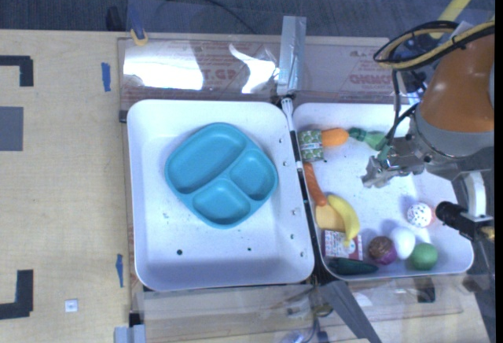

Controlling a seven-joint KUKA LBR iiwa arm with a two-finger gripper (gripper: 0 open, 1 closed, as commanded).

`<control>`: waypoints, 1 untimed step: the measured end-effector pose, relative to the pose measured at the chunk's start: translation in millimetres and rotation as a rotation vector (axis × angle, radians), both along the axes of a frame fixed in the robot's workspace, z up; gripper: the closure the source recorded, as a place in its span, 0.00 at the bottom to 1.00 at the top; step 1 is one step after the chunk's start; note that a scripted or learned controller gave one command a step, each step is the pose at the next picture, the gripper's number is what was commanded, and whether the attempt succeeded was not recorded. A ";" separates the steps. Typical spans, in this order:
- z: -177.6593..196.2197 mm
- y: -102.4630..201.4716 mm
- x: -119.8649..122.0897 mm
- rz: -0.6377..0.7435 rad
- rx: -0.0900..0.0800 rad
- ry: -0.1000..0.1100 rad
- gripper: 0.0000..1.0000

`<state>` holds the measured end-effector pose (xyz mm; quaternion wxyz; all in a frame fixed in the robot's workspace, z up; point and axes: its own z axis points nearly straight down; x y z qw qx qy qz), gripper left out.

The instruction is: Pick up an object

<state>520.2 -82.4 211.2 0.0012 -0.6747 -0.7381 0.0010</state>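
Hovering fingers (380, 173), opening unclear, over right bin (355, 209).

Both bins, the left (149, 200) and the right (357, 196), look like smooth white plastic with a soft sheen. The blue tray (222, 174) of 3 compartments in the left bin is glossy moulded plastic. The bench (63, 200) has a matt, pale wood-like face. Along the bins' far edge, a clear shiny sheet (196, 66) over brown cardboard throws bright glare. The gripper (385, 171) looks like bare grey metal. The banana (346, 213) at the right bin's left edge is smooth yellow plastic.
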 end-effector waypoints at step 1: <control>0.6 1.0 0.4 0.002 0.001 -0.002 0.00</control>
